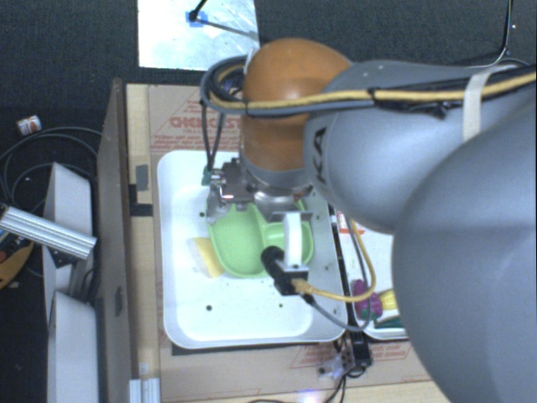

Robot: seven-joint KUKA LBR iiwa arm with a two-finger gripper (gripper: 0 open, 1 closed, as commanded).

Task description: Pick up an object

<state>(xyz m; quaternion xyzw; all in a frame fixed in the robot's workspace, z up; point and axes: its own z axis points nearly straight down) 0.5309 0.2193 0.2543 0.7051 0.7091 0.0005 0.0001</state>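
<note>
Green bowl [243,242] under arm's wrist, jaws hidden

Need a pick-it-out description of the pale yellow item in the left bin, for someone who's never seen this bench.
Start at the left white bin, under the arm's orange band. Below the wrist sits a light green object; the pale yellow piece lies flat against its left edge on the bin floor. It is the flat yellowish thing there, far smaller than the green one.
</note>
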